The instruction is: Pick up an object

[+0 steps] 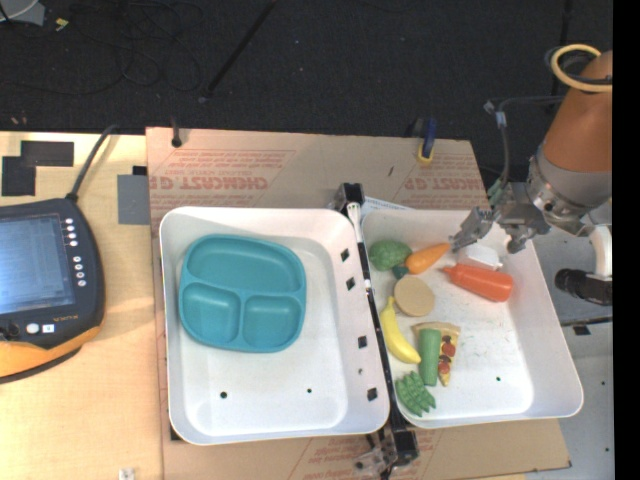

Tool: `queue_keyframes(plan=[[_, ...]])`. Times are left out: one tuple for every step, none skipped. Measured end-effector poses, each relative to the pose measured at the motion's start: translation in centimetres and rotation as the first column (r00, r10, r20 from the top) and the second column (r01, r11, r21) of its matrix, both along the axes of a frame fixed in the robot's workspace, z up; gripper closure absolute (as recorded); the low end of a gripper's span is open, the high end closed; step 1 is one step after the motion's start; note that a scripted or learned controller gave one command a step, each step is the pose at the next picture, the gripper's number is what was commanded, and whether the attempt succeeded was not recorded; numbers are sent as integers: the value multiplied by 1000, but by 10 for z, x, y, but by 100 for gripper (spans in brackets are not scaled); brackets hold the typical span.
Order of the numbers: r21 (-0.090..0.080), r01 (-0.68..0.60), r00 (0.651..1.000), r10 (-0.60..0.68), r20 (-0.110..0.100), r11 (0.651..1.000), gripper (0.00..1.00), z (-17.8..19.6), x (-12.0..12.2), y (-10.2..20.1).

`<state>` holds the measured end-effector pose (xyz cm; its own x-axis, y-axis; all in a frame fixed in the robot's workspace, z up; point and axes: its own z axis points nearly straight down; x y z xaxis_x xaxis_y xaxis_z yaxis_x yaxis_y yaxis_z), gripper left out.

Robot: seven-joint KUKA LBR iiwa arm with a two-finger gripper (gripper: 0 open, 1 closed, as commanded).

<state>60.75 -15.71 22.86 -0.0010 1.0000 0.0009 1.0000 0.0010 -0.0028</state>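
My gripper (493, 236) hangs above the back of the right bin (545, 388), its fingers (469, 233) spread open with nothing between them. Just below it lie a red-orange toy pepper (481, 282) and a small white piece (483, 259). To their left are an orange carrot (428, 258), a green broccoli (388, 256) and a tan round disc (413, 295). Nearer the front lie a banana (398, 336), a green pickle (428, 356), a pizza slice (447, 344) and a green leafy piece (416, 396).
The left bin (200, 398) holds a teal divided plate (242, 293). A black-edged divider (365, 298) runs between the bins. A tablet-like pendant (40, 268) lies on the bench at far left. The right bin's front right floor is bare.
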Motion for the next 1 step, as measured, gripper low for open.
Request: queue_keyframes(plan=[[3,0,1000,0,-12,1000,0,-102,-44,4]])
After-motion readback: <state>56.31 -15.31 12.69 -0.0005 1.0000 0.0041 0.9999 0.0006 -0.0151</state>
